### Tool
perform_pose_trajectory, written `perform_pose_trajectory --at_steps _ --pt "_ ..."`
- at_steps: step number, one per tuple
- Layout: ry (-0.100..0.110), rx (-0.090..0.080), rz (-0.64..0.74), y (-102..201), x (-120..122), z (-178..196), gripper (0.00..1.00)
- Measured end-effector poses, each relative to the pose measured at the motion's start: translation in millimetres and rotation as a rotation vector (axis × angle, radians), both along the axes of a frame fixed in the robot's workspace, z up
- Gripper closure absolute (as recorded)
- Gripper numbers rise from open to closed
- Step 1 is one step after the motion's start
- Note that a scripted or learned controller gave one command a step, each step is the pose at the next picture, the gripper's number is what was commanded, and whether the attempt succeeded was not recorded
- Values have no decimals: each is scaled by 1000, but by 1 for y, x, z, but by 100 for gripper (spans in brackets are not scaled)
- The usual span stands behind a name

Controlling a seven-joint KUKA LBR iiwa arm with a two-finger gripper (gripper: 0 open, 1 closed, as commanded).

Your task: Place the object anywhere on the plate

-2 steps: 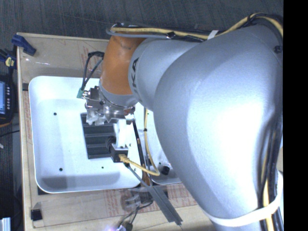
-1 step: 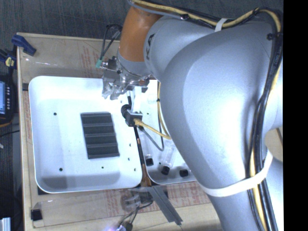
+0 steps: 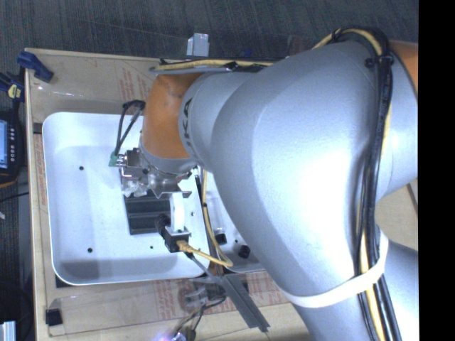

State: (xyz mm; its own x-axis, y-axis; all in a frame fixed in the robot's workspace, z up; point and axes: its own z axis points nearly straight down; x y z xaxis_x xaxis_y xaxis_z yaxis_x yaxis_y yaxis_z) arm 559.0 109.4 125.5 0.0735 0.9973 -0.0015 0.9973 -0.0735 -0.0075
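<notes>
A shallow white bin (image 3: 67, 190) sits on a pale wooden bench (image 3: 85, 77), its floor dotted with a few small dark holes. A blue clamp (image 3: 34, 65) grips the bench's far left corner (a second bluish clip sits just below it at the edge). Dark carpet (image 3: 142, 9) spreads beyond, and a small grey block (image 3: 199, 45) stands at the bench's far edge.

White bin (image 3: 71, 190) on wooden bench (image 3: 92, 73)
</notes>
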Motion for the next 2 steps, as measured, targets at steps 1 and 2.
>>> perform_pose_trajectory --at_steps 1,2 --pt "-5 -1 -263 -60 -20 66 100" --pt "-3 -2 -470 10 26 0 100"
